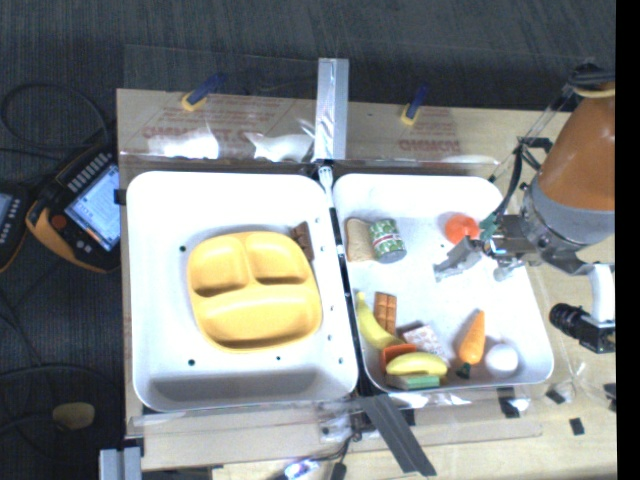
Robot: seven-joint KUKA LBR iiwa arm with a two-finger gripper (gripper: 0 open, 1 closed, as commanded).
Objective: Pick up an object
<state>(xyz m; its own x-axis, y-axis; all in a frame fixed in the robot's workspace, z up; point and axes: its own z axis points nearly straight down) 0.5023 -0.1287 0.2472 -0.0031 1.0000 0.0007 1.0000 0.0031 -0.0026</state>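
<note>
hovering over the right bin, nothing in my grip

counting from the metal divider strip (pixel 331 108) that stands between the two white bins: one bin (pixel 150 268) lies to its left and one bin (pixel 530 308) to its right. the left one holds a single yellow compartment tray (pixel 255 288), with one small brown piece (pixel 303 236) touching the tray's corner nearest the divider.

the right bin holds the loose objects. close to the divider i count one green-labelled can (pixel 385 239) beside one tan block (pixel 359 239); the can's label has print on it, too small to read. further down the bin from the divider are one banana (pixel 372 323), one brown-and-orange block (pixel 385 311), one carrot (pixel 471 335), one white ball (pixel 502 358), one white packet (pixel 425 338), and one yellow, red and green cluster (pixel 415 365) that i cannot sort into items. one orange-red ball (pixel 460 227) sits well right of the divider.

my gripper (pixel 462 258) hangs just beside that orange-red ball, fingers spread apart and nothing between them.

reversed lettering shows on the clear sheet (pixel 240 128) either side of the divider's top; i cannot read it. two blue-and-yellow clips (pixel 203 92) pin that sheet.
</note>
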